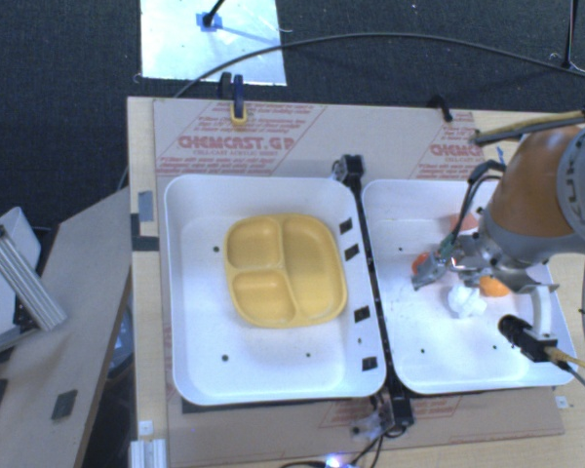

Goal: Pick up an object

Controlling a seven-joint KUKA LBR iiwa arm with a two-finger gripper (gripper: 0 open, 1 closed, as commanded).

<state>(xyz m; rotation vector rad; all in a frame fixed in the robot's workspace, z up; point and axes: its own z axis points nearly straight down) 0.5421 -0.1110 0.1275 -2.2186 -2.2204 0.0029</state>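
**Grab attempt in the right bin: low, but nothing seen held**

The gripper [431, 266] is seen low over the right bin [409, 222], near its middle, with the arm [536, 198] reaching in above the bin's right half. Whether it's spread or closed can't be told from this angle, too much clutter around the tip. Nothing can be made out as held, so no grasp should be assumed.

Just beside the gripper, toward the arm, a white lump [465, 301] is found on the bin floor, and an orange piece [494, 286] sits right next to that, partly tucked under the wrist. A small pink bit [462, 224] can be spotted further back, by the arm's edge. What exactly these are can't be said, pretty small and blurry tbh.

The left bin [190, 261] is taken up by a yellow tray [283, 269], well apart from the tool and untouched.

Best guess on the step: the reach-down/grasp stage, with the pick not yet done. For the next move, the gripper would need to be centred on the white lump or the orange piece, closed on it, then a lift straight up would be called for, and the catch checked.
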